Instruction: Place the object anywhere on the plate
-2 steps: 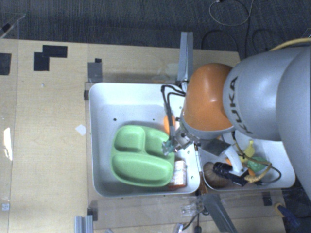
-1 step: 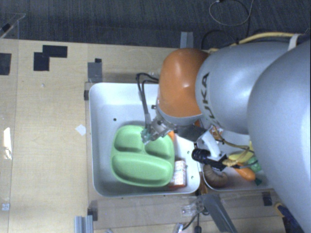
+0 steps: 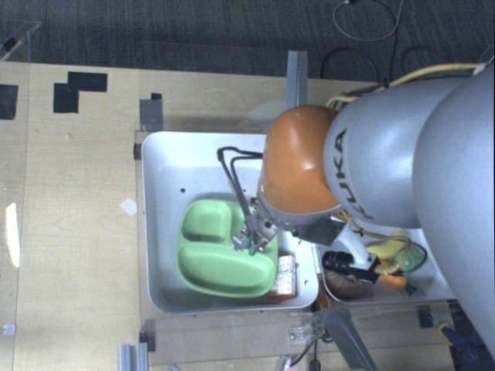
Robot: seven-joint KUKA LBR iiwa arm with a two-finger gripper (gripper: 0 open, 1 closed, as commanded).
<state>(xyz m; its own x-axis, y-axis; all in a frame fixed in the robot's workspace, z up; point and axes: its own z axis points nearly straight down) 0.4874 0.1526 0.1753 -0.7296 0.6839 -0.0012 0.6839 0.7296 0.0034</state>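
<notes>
A light green plate (image 3: pixel 220 257) with two compartments lies in the left white bin (image 3: pixel 166 207), toward its front. My gripper (image 3: pixel 250 242) hangs over the plate's right side, near the ridge between the compartments. Its tips are small and partly hidden under the wrist, and I cannot make out anything held there. A small orange-and-white patterned object (image 3: pixel 286 275) rests on the bin floor against the plate's right edge, just right of the gripper.
The grey arm with its orange band (image 3: pixel 298 161) covers the bin's right half and most of the right bin. Yellow (image 3: pixel 387 247) and orange (image 3: pixel 393 280) items lie in the right bin. A black cable (image 3: pixel 232 168) loops over the left bin's back.
</notes>
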